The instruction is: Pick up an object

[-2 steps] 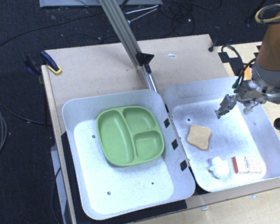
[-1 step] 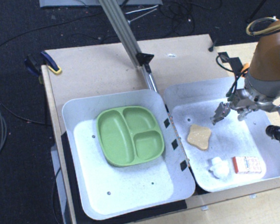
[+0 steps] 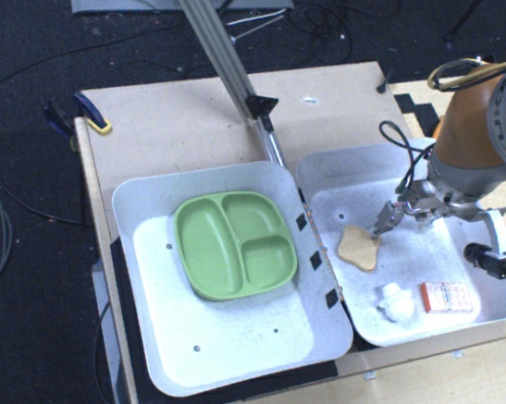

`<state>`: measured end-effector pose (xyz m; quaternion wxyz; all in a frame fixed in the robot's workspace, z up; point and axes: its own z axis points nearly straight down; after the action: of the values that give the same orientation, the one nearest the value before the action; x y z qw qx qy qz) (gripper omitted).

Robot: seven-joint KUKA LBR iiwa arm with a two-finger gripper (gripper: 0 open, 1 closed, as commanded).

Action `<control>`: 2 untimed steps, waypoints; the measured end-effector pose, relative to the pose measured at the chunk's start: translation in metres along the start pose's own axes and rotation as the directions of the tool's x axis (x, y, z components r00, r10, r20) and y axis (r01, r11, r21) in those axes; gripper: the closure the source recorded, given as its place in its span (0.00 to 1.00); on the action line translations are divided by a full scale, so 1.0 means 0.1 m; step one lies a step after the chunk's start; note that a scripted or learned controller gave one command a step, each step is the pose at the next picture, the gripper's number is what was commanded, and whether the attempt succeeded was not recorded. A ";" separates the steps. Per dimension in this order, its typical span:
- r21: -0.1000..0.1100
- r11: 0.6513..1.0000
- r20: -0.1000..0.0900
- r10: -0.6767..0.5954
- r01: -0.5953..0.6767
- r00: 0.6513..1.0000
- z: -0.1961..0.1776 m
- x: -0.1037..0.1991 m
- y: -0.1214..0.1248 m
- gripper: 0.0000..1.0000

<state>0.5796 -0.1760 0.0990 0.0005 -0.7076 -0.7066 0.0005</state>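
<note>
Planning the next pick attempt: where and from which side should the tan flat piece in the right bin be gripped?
The tan piece lies flat on the right bin floor, so it likely offers only its thin edges. I would come straight down from above and close across its narrower upper end, nearest the tool. Its lower end widens, and the white object and red-and-white packet lie apart, so they shouldn't interfere.

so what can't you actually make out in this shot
- Gripper, camera view: too small and dark to tell open from shut, or whether it touches the tan flat piece.
- Red and white packet: print too small to read.
- White crumpled object: washed out against the right bin, so what it is stays unclear.
- Arm: cut off by the right edge.
</note>
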 end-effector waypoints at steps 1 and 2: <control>-0.006 1.000 0.001 -0.001 0.001 1.000 -0.14 0.00 0.02 1.00; -0.005 1.000 0.002 -0.003 0.003 1.000 -0.57 0.00 0.00 1.00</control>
<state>0.5797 -0.1761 0.1557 -0.0019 -0.7066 -0.7076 -0.0009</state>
